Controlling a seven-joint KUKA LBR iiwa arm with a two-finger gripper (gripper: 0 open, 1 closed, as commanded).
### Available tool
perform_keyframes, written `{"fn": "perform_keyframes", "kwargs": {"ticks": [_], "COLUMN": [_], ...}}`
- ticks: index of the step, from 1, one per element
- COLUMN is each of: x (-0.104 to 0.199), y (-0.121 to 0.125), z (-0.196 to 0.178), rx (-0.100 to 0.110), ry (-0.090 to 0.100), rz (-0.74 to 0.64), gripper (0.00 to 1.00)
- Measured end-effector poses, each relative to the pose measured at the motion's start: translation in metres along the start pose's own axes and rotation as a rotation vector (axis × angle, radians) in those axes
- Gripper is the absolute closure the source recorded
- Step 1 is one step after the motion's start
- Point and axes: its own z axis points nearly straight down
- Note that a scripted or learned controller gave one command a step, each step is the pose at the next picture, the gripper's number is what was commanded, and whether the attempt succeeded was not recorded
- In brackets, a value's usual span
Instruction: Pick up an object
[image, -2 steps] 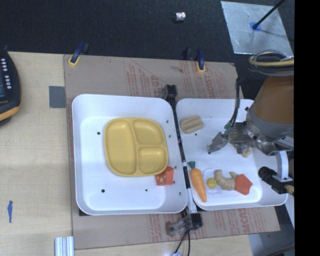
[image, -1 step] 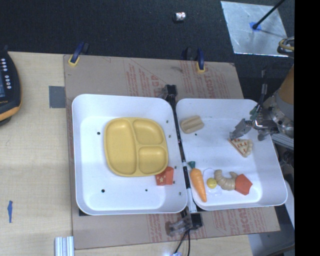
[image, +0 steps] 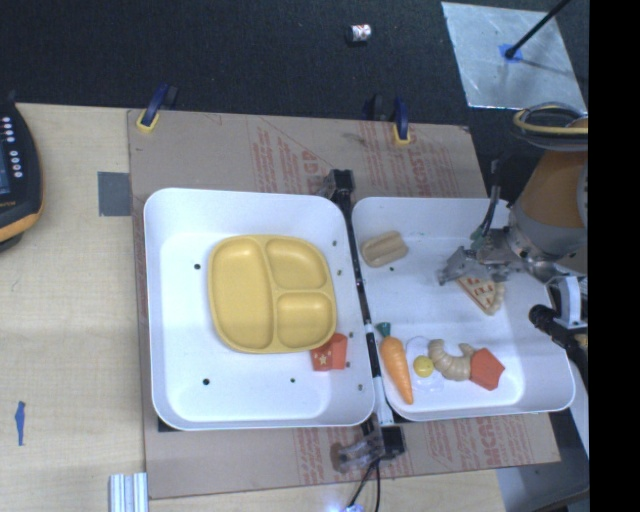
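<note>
Wooden bench (image: 70, 330) carries a clamped cardboard sheet (image: 300, 155) with two white bins on it, left bin (image: 180, 390) and right bin (image: 540, 395) touching side by side; grey tape patch (image: 113, 193) lies left of the sheet.

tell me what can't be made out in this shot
- Jaws of the gripper: too small and dark in the camera view to tell how they stand.
- Waffle piece: its upper end is hidden under the gripper.
- Arm: cut off by the right edge.
- Small shiny object on the dark floor: too small to identify.
</note>
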Motion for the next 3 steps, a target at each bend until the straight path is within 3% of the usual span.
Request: {"fn": "perform_keyframes", "kwargs": {"ticks": [1, 2, 3], "x": [-0.018, -0.015, -0.017], "y": [0.036, -0.024, -0.02], "z": [-0.104, 0.007, -0.01], "rx": [-0.005, 0.017, 0.007], "ry": [0.002, 0.01, 0.005], "rz": [0.002, 0.004, 0.003], "gripper": [0.0, 0.0, 1.0]}}
